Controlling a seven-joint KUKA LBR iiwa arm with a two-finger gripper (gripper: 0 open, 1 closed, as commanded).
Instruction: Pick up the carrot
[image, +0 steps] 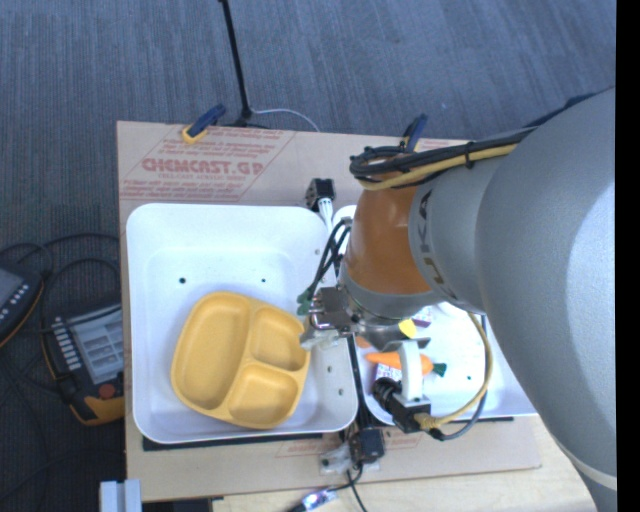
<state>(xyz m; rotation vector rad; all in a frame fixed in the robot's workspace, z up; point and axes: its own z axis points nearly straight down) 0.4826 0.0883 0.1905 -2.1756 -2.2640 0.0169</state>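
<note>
Carrot (384, 357) largely beneath the arm (400, 240)

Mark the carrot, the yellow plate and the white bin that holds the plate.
carrot (383, 357): camera view, on its visible orange end.
yellow plate (215, 345): camera view, on its large compartment.
white bin (200, 245): camera view, on its bare floor.

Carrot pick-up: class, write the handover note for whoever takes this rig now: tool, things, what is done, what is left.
Tool: low over the right bin, at the carrot; its grip cannot be judged.
Carrot: in the right bin, partly hidden by the wrist.
Yellow plate: in the left bin, not part of the job.
Done: arm is over the carrot.
Left: confirm a grasp and lift it.
</note>
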